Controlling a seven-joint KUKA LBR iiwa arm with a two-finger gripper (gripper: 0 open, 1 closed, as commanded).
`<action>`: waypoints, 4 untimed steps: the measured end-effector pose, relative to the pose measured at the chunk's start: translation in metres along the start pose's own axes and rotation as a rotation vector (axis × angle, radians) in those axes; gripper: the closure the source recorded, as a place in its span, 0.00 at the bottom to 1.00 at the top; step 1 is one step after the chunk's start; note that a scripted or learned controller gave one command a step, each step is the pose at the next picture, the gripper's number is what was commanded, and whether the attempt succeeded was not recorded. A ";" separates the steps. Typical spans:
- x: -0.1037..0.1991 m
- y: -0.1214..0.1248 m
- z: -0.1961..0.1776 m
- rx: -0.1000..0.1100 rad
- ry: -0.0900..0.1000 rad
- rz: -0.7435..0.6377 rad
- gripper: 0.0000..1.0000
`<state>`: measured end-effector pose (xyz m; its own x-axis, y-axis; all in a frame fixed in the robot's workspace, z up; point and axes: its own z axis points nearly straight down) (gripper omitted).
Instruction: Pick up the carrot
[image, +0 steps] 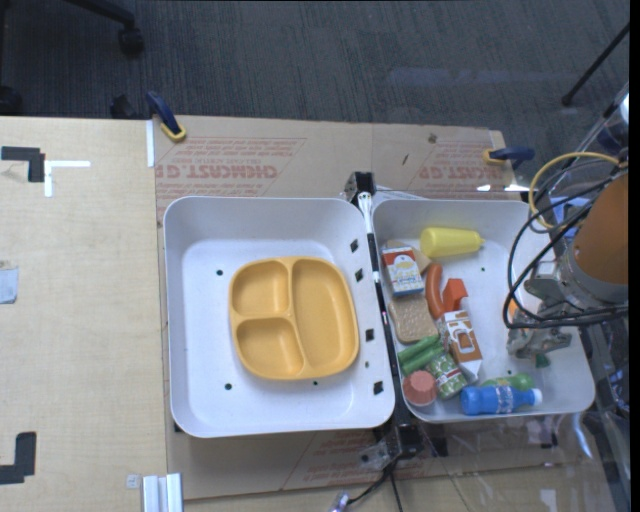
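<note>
The carrot (433, 291) is a slim orange-red stick lying lengthwise in the right bin (500, 215), between a small carton and an orange block. My gripper (533, 347) hangs low over the bin's right side, about a hand's width to the right of the carrot and slightly nearer the front. It is apart from the carrot and nothing shows in its grasp. The arm's orange band (608, 238) sits above it at the right edge.
Around the carrot lie a yellow piece (450, 240), a carton (402, 270), a brown cracker (412, 318), a printed box (462, 340), a green vegetable (420, 352), a red can (420, 387) and a blue bottle (500, 400). The left bin holds a yellow divided plate (294, 317). Cables (545, 215) loop by the arm.
</note>
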<state>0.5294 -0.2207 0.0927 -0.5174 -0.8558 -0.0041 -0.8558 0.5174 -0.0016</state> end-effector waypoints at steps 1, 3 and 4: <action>-0.009 0.002 0.000 -0.003 -0.012 -0.007 0.00; -0.012 -0.003 -0.021 0.009 -0.014 -0.009 1.00; -0.036 -0.054 -0.001 0.003 -0.007 -0.319 1.00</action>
<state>0.5940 -0.2172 0.0938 -0.2227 -0.9748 -0.0102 -0.9748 0.2228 -0.0065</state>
